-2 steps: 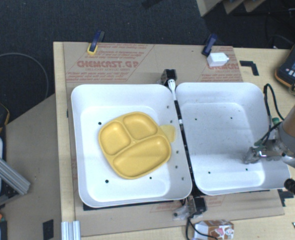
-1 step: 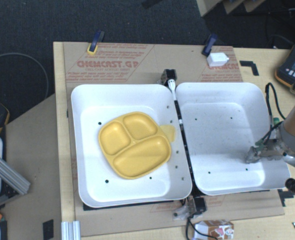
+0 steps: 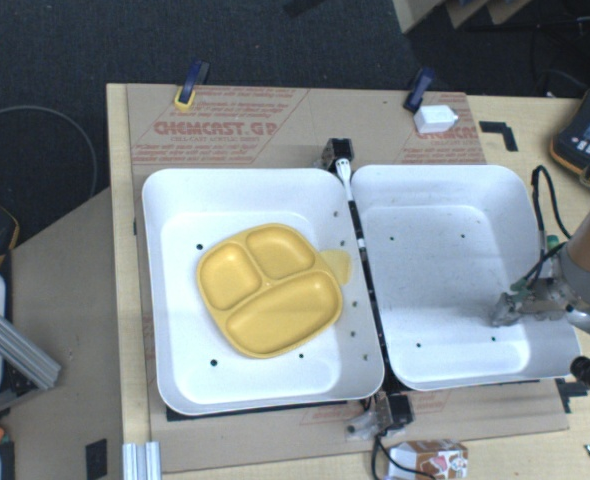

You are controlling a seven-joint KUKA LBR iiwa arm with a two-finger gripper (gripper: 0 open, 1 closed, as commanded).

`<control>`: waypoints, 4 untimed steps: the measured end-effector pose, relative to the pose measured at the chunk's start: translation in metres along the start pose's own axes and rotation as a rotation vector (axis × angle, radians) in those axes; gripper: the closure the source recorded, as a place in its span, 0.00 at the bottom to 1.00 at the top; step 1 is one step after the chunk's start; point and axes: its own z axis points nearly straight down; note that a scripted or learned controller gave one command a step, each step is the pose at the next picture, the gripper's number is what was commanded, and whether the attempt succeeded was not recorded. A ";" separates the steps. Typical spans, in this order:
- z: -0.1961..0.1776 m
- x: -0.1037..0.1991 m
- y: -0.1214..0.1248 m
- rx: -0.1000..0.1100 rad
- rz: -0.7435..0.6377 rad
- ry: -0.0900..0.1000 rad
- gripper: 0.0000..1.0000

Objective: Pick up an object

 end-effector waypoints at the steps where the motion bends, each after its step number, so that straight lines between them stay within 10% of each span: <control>1: 0.000 0.000 0.000 0.000 0.000 0.000 1.00; 3: 0.000 0.000 0.000 0.000 0.000 0.000 1.00; 4: -0.103 0.208 0.005 -0.006 -0.019 0.008 1.00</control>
